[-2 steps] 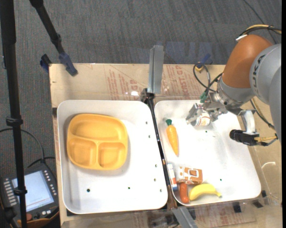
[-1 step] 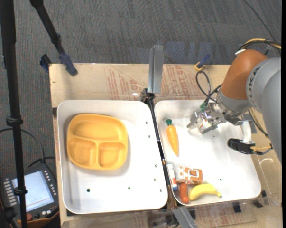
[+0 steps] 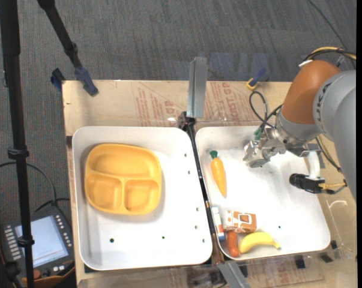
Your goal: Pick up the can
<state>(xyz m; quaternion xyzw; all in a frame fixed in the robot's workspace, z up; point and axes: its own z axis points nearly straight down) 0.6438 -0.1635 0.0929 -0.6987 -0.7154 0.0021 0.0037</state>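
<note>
A small red-orange cylinder (image 3: 231, 243), possibly the can, lies at the front of the right bin (image 3: 289, 215). It is wedged between an orange-and-white carton (image 3: 239, 221) and a banana (image 3: 258, 242), which partly hide it. My gripper (image 3: 256, 153) hangs over the back of the right bin, right of the carrot (image 3: 218, 174) and well away from the red cylinder. Nothing shows in its grasp.
A yellow divided plate (image 3: 123, 179) lies in the left bin (image 3: 96, 245). A thin red-and-white item (image 3: 216, 219) rests against the right bin's left wall. A black part of the arm (image 3: 305, 182) with cables sits over the bin's right side.
</note>
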